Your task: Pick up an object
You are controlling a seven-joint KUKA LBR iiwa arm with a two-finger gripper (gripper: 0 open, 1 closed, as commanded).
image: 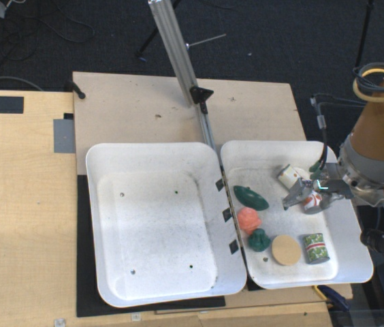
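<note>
My gripper hangs low over the right bin, near its right wall. A small red and white object lies right beside it, partly covered by the gripper. A white block sits just behind the gripper. In the bin's left part lie a dark green leaf-shaped piece, an orange ball and a small green figure. A tan disc and a green printed can rest near the front.
The left bin stands beside the right one, with black clips along the shared wall. A slanted aluminium rail rises behind the bins. The arm's orange band and grey body overhang the right bin's right edge.
</note>
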